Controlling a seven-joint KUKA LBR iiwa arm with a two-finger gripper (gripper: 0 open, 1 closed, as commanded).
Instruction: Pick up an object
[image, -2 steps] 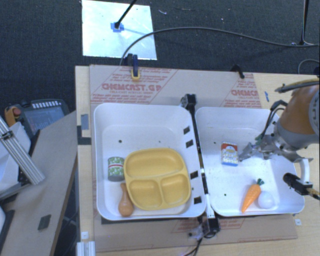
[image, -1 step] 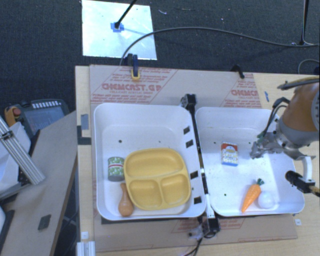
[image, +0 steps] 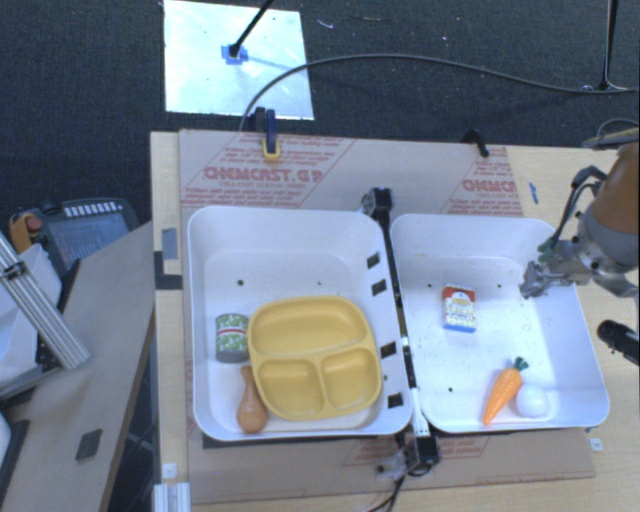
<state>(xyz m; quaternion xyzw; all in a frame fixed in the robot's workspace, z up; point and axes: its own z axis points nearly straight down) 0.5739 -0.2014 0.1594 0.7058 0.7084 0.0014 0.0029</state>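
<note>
Presently the gripper (image: 535, 280) is seen over the right bin's (image: 430, 250) far right edge; whether it is open cannot be told. Nothing appears held. Left of it lies a box (image: 459, 308), nearer the camera a carrot (image: 502, 394) touching a white ball (image: 531, 401).

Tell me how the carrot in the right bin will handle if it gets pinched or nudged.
The carrot tapers to a point, so it would probably swing round rather than roll straight. Its smooth, shiny skin suggests hard plastic: likely light and a bit slippery. It touches the white egg, which looks round and may roll off if bumped.
</note>
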